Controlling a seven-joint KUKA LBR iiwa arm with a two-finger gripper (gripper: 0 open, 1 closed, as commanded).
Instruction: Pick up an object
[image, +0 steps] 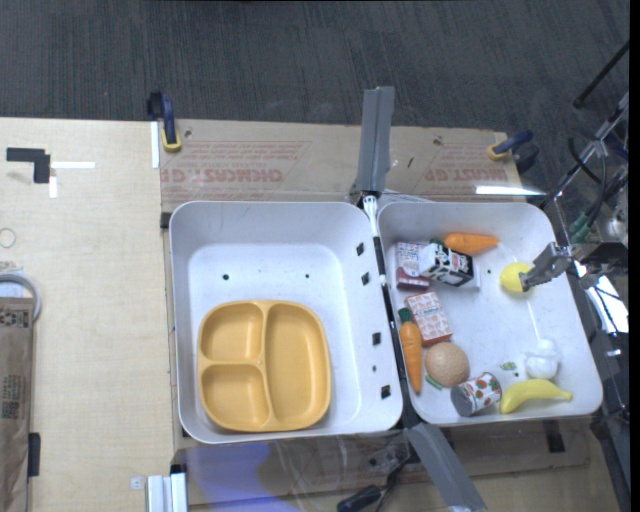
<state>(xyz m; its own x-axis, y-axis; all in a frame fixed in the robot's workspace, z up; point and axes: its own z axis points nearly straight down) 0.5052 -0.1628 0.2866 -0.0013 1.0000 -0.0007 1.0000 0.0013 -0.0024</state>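
you see the gripper (541, 270) at the right edge of the frame, low over the right bin (560, 330), just beside the yellow lemon (514, 277), likely lining up a grasp; whether its jaws are parted or clenched, you cannot tell

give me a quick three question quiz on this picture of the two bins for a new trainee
1. True or false: the yellow plate lies in the right bin.
2. Which thing lies nearest the gripper? A) banana B) lemon C) can
3. How many compartments does the plate have?

Key: 1. False, it lies in the left bin. 2. B. 3. Three.
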